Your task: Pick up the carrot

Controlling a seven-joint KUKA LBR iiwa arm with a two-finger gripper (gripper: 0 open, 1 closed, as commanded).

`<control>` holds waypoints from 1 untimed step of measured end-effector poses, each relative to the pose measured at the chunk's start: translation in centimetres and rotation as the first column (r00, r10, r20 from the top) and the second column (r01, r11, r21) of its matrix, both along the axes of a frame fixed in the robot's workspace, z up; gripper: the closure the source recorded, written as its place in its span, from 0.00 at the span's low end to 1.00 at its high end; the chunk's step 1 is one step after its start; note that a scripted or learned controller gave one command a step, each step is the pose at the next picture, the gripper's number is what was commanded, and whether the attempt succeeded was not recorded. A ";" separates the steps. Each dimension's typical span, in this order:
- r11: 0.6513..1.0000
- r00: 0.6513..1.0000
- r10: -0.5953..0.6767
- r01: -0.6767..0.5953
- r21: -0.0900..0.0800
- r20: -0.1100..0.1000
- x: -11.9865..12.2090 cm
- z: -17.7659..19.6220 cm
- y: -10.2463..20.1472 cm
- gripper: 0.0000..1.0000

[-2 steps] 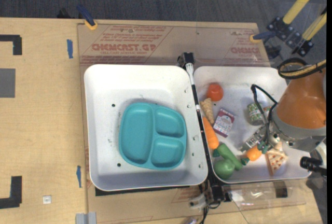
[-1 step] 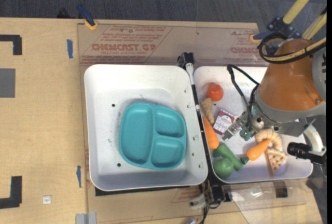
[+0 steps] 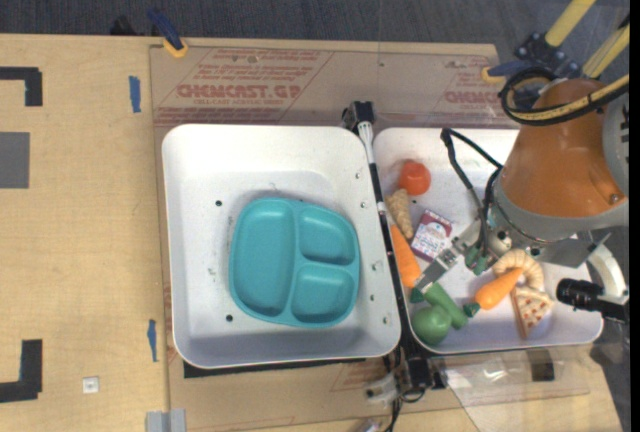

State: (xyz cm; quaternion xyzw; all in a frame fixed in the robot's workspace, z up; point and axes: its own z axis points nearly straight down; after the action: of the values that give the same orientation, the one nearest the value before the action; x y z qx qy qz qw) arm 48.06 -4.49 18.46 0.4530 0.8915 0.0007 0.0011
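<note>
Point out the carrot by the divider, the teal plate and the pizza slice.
carrot [image 3: 405, 258], camera view, middle of its orange body along the right bin's left wall.
teal plate [image 3: 294, 261], camera view, ridge between its compartments.
pizza slice [image 3: 529, 309], camera view, centre of the wedge.

light was even and bright, shadows soft, mild glare on the white bins [image 3: 190, 170], focus slightly soft throughout.

Red print on the cardboard sheet [image 3: 300, 80], upper middle of the frame, seems to read "CHEMCAST GP", repeated partly at upper right.
</note>
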 end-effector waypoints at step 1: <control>0.984 0.984 -0.179 0.179 0.002 0.001 7.1 0.0 6.6 0.00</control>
State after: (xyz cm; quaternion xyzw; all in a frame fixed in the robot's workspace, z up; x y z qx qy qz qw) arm 55.15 2.15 18.46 0.5314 0.8471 0.0018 0.0012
